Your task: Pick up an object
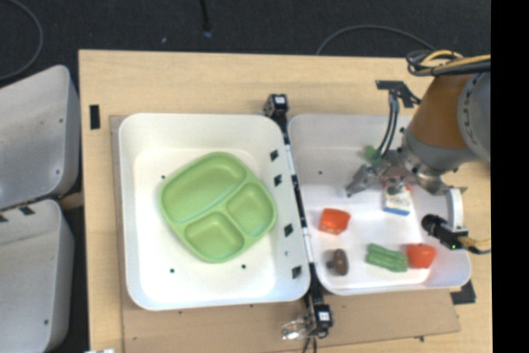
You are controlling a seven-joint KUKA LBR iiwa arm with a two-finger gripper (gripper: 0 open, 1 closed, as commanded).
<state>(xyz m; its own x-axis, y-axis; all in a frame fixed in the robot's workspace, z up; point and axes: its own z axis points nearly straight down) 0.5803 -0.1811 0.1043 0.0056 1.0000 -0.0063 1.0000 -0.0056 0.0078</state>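
A: Fig. 1, starting at the gripper (382, 175). How do the fingers stand?

B: One grey finger (360, 179) splays toward the lower left; the rest of the tool is a dark cluster, so how wide it is open cannot be told. Nothing is seen between the fingers.

A: What lies nearest?

B: A white-and-blue block (397, 202), just below and right of the tool; contact cannot be judged. A small green piece (369, 152) sits at the tool's upper left.

A: Farther out, in the right bin (331, 136)?

B: An orange-red object (334, 220) at mid-frame, a dark brown lump (336, 261) below it, then a green oblong (387, 257) touching a red object (421, 255) along the lower wall. All are candidates for picking; all rest on the bin floor.

A: And the arm (446, 116)?

B: It enters at the right edge, orange band above grey wrist.

A: The left bin (140, 277)?

B: It holds a green three-compartment plate (216, 207), tilted, near its centre. Both bins sit on a tan bench (99, 87).
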